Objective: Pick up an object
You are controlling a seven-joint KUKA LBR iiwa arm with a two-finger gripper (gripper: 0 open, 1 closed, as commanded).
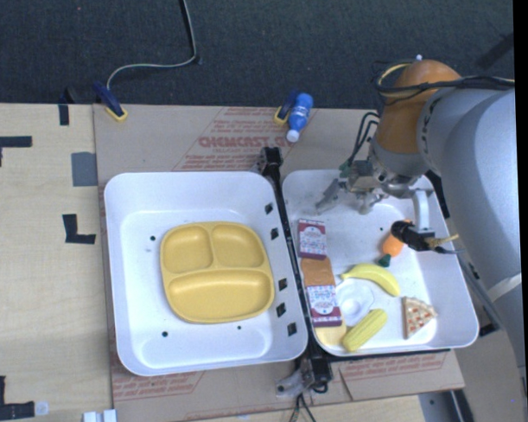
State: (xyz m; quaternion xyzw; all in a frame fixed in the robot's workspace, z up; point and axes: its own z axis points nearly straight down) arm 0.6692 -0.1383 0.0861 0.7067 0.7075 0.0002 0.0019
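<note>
Currently, gripper (345, 188): I read it spread, holding nothing, above the carrot (391, 245)'s bin corner.
Carrot: loose, reachable.

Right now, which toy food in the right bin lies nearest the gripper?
The carrot, orange with a green tip, lies just below the gripper; the banana, corn cob and pizza slice lie farther down.

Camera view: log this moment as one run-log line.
hand above right bin's far end, nothing visibly held | nearest: carrot | banana, corn, pizza slice untouched | yellow tray in left bin

Right bin (465, 316) crowded; left holds yellow tray (217, 271).
</note>
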